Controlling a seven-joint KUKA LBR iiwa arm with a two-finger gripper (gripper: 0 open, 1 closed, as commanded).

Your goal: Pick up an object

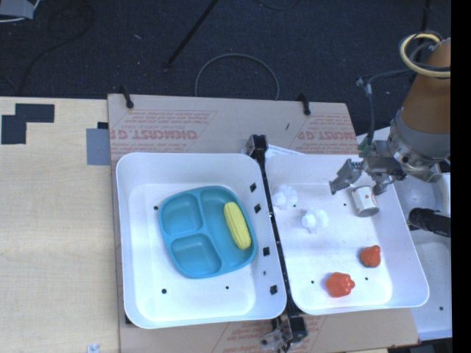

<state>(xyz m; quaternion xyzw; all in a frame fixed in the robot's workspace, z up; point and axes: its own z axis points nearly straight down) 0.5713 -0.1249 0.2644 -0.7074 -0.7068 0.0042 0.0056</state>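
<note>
The cardboard sheet [221, 120] under the bins bears red print, upside down from this camera; one mark reads roughly "CHEMCAST G.P."; a second, right, is partly cut off. More red print at the front edge is unreadable.

Two bins are placed side by side. In the left bin [140, 197] a tray [193, 243] is laid, with a corn cob [237, 224] in its right compartment. In the right bin [401, 267], two lumps [315, 220] are found near the left edge, two toys [339, 284] near the front edge.
</note>
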